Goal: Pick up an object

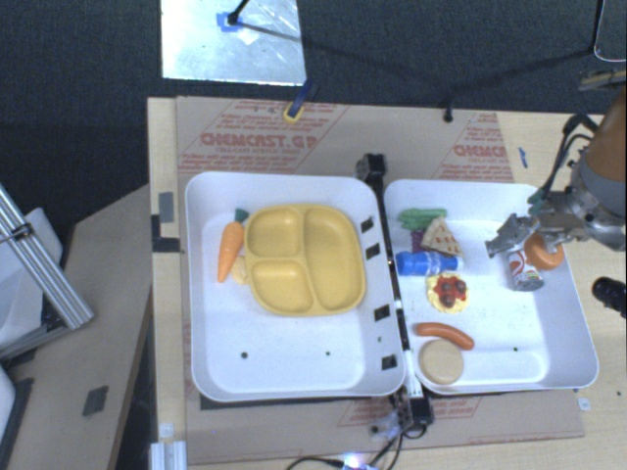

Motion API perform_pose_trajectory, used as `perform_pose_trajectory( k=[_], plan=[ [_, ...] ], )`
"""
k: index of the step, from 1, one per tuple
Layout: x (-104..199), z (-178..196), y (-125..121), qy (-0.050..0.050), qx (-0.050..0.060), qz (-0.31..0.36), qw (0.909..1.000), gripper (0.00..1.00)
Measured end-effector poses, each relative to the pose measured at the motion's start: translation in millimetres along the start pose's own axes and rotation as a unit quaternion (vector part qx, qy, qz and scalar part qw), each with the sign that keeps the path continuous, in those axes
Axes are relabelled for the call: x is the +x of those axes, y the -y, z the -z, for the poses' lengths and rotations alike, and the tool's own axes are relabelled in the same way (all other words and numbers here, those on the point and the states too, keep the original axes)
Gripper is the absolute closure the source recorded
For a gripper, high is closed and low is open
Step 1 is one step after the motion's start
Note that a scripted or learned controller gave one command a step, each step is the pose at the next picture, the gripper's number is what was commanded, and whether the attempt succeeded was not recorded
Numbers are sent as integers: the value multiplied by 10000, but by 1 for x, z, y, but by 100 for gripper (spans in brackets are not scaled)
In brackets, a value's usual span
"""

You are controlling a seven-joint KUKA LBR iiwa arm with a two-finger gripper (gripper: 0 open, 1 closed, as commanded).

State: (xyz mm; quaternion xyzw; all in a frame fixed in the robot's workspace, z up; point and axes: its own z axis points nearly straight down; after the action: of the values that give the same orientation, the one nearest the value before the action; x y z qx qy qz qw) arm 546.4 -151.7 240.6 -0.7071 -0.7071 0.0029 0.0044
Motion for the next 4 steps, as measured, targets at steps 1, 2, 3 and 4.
perform_pose_trajectory(
  k=[1, 2, 3, 4],
  plan=[
    [0, 6, -2, 12, -60, 15, 10000, 0],
    [3, -55, 2, 5, -32, 8, 10000, 0],
    [4, -118, 3, 5, -37, 6, 10000, 0],
    [3, -150, -1, 6, -77, 6, 10000, 0]
  ],
)
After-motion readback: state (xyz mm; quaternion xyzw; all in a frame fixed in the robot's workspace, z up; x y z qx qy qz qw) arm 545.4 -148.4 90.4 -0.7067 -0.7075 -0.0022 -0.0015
